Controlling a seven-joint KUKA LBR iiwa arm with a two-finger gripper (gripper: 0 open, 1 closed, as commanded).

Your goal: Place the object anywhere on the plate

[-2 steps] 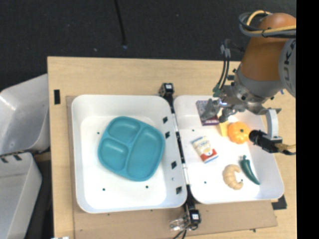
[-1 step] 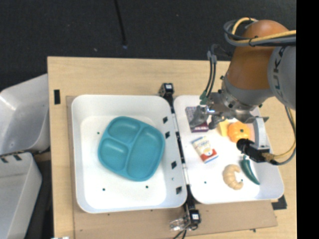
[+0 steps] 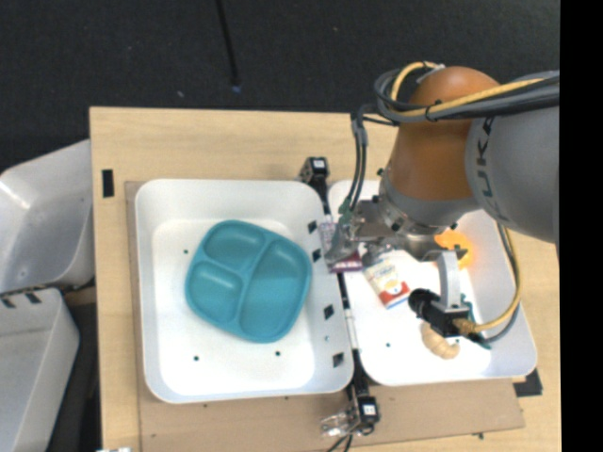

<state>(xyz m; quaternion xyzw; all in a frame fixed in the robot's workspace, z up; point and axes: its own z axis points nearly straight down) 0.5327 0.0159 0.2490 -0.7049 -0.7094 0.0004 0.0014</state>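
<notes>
Two bins share the counter [image 3: 226, 125] — the blue plate [image 3: 249, 280] lies in the left bin [image 3: 160, 365], and the hand [image 3: 345, 250] hangs low over the right bin's [image 3: 504, 351] near-left edge, just beside a small white carton [image 3: 387, 281] with a red end. Whether the hand is open or holding anything, I cannot tell. The carton (likely the object) looks light, stiff, a little slick — best pinched across its narrow sides.

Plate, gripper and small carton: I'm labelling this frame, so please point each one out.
plate [image 3: 249, 279]: camera view, on the middle ridge where its compartments meet.
gripper [image 3: 341, 252]: camera view, at its tip over the divide between the bins.
small carton [image 3: 386, 282]: camera view, on its white face.
</notes>
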